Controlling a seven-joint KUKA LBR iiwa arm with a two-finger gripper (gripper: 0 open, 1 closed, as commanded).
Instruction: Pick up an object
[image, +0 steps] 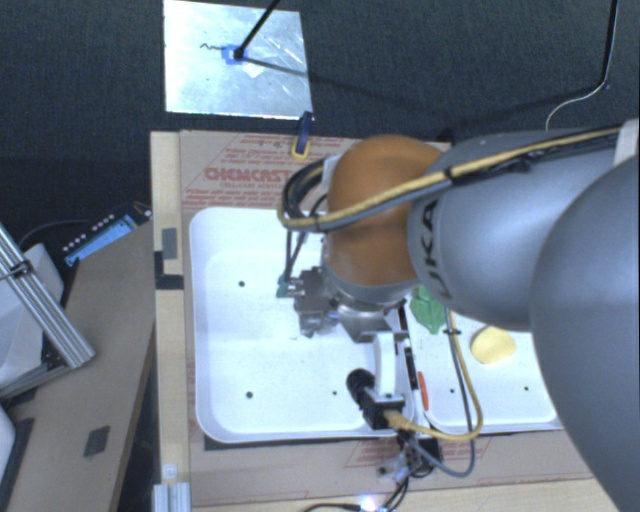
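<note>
gripper low over the left bin, arm across both.

my gripper (318, 312) hangs over the left bin (230, 330), under the orange band (372, 215); i can't tell its state from here. a green object (428, 310) sits at the arm's edge in the right bin (520, 405), a yellow object (492, 345) just beside it.

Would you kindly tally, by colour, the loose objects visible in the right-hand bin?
Green, leaf-like soft object: 1
Yellow, rounded smooth object: 1
Total: 2 visible; the grey arm covers much of that shallow white bin, so more may be hidden.
</note>
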